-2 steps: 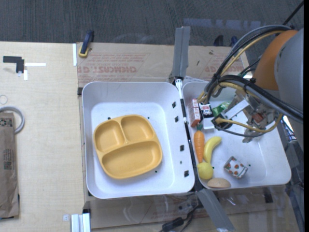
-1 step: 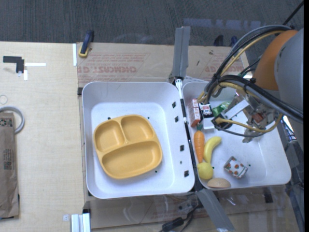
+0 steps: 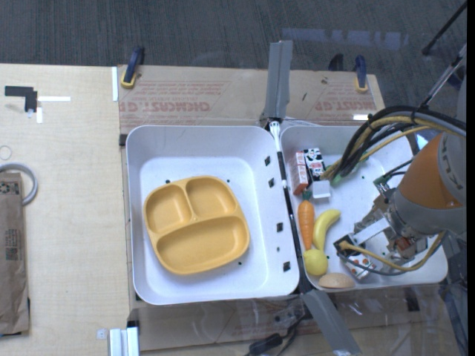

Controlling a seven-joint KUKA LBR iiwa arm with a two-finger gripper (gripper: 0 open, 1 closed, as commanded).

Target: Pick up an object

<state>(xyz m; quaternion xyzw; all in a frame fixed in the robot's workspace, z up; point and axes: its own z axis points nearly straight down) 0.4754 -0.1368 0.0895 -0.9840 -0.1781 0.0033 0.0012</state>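
While several small things lie clustered along the left side of the right bin point(image 3: 438, 273), none of them sits between the gripper's fingers. A carrot point(image 3: 305, 221) lies lengthwise beside the bin's left wall, with a banana point(image 3: 323, 227) just to its right and a lemon point(image 3: 315, 261) touching the lower ends of both. Below the lemon, near the bin's front edge, rests a pale tan rounded piece point(image 3: 336, 279). Farther back stand two small cartons side by side, a red-brown one point(image 3: 298, 170) and a black-and-white one point(image 3: 314, 164), with a small white block point(image 3: 320, 190) just in front of them.

The gripper point(image 3: 355, 257) is low in the right bin, just right of the banana and lemon; whether it is apart or together cannot be told from this angle. Yellow and black cables point(image 3: 371, 136) loop over the bin from the arm point(image 3: 430, 180), whose orange band shows at the right.

The left bin point(image 3: 148, 147) holds a yellow divided plate point(image 3: 196, 224) with three compartments, lying flat and slightly turned
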